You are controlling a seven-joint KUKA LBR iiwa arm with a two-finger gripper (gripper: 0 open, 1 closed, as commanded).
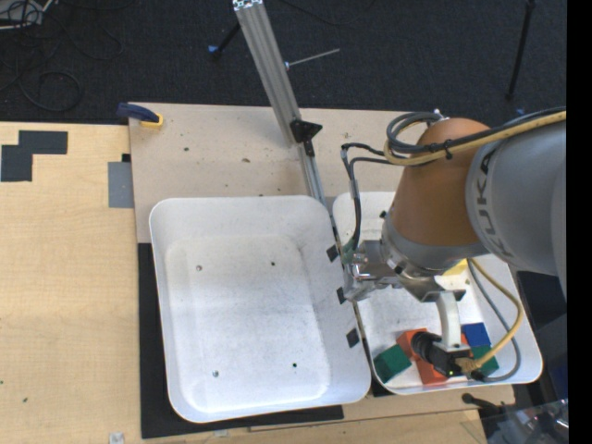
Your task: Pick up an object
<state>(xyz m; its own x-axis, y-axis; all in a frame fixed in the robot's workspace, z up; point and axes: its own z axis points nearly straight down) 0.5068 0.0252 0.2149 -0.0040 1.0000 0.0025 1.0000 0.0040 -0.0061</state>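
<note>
No legible text, label or number on arm (518, 192), bins or bench.

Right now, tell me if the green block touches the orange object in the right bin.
Touching: the camera view shows the green block pressed against the orange object, with no gap between them.

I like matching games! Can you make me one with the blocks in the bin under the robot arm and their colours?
Things:
1. Block at the right bin's near-left corner
2. Block under the claw
3. Block by the right bin's near-right side
4. Left bin

Colours:
A. blue
B. white
C. green
D. orange-red

Pairs: 1-C, 2-D, 3-A, 4-B
</note>
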